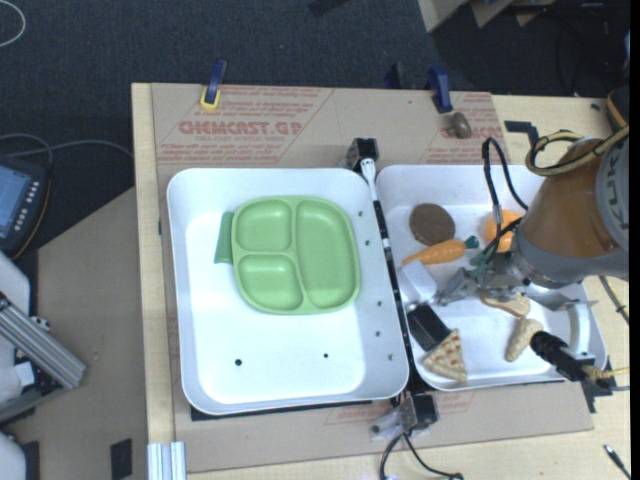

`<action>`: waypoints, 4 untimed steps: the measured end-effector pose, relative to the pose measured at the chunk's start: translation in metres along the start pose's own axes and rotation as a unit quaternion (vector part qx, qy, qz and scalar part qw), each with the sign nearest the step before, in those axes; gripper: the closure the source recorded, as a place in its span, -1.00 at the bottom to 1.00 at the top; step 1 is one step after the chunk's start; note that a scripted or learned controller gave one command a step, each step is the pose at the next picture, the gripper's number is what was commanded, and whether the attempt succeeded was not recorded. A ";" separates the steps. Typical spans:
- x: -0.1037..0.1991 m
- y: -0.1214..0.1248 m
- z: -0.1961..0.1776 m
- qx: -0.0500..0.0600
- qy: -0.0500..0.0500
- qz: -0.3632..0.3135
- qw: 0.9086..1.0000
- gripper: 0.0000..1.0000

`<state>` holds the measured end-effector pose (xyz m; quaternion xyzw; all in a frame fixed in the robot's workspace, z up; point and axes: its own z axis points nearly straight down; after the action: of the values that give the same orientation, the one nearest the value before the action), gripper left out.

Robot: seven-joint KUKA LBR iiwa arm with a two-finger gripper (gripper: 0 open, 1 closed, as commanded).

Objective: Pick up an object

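Two shallow white plastic bins sit side by side on a cardboard-topped bench, the left bin (200,358) holding a pale green three-compartment plastic tray (296,253) and the right bin (400,183) a scatter of small toy foods. The grey arm with its orange band (570,213) reaches in from the right and hangs over the right bin, the two-finger gripper (470,280) low near the bin's middle.

How the tool is set cannot be told from this angle; nothing can be seen pinched in it. The candidates for pickup lie close around it: a brown round disc (432,223) toward the far wall, an orange toy carrot (440,253) just beside the gripper, a wedge of toy pizza (446,356) in the near corner, a tan bone-shaped piece (522,338) near the arm's base, and a small black block (428,322) against the left wall.

The risk, as it looks from here, is crowding. With the carrot so near, a descent could push it aside instead of straddling it, or close on bare bin floor. The carrot's tapered, rounded shape may also squirt out of a light pinch. Pieces near the wall leave little room for the tool beside them.
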<state>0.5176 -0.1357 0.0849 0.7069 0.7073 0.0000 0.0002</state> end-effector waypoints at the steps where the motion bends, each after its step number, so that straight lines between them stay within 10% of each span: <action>1: -0.003 0.002 -0.015 -0.005 -0.003 0.002 1.000 1.00; 4: 0.001 0.006 -0.141 -0.002 -0.001 0.000 1.000 1.00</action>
<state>0.5233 -0.1344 0.2262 0.7067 0.7075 0.0011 0.0022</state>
